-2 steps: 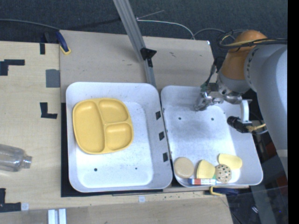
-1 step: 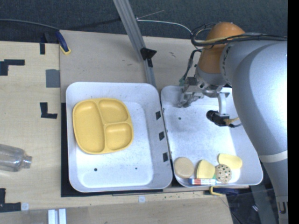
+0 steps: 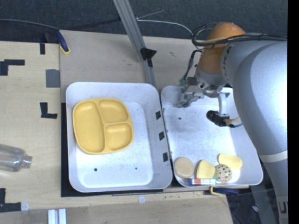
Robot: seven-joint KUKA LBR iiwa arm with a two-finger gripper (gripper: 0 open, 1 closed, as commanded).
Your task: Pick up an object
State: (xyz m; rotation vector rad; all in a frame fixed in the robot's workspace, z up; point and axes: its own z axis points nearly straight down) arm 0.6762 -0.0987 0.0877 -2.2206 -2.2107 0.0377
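The table (image 3: 107,64) is light wood, with dark tape marks (image 3: 46,110) scattered on its left part. Two shallow white bins sit on it side by side, touching along their inner edges. The left bin (image 3: 112,171) holds a yellow divided tray (image 3: 103,125). The right bin (image 3: 196,134) has a few food-like pieces (image 3: 205,168) along its near edge. A clear plastic bottle (image 3: 13,158) lies on its side at the table's left edge, well apart from the bins. A grey metal bar (image 3: 133,31) runs slantwise across the far side of the table, ending just beside the far corners of the bins. A blue-and-yellow piece (image 3: 64,43) sits near the table's far edge.
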